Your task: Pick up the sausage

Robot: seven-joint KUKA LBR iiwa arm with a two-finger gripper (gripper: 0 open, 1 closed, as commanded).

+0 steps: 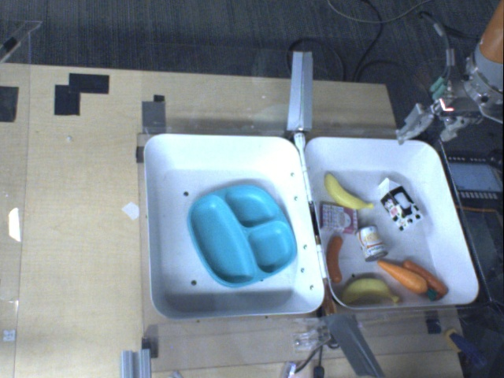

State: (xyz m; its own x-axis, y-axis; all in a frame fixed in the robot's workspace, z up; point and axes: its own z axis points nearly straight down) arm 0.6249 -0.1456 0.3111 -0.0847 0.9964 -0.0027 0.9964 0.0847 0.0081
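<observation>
The sausage is a short reddish-brown link lying upright along the left wall of the right bin, toward its front. My gripper hovers above the far right corner of that bin, well away from the sausage. Its two grey fingers are spread open with nothing between them. The arm comes in from the upper right.
The right bin also holds two yellow bananas, two carrots, a small can, a white box with black marks and a pink packet just above the sausage. The left bin holds a blue divided plate.
</observation>
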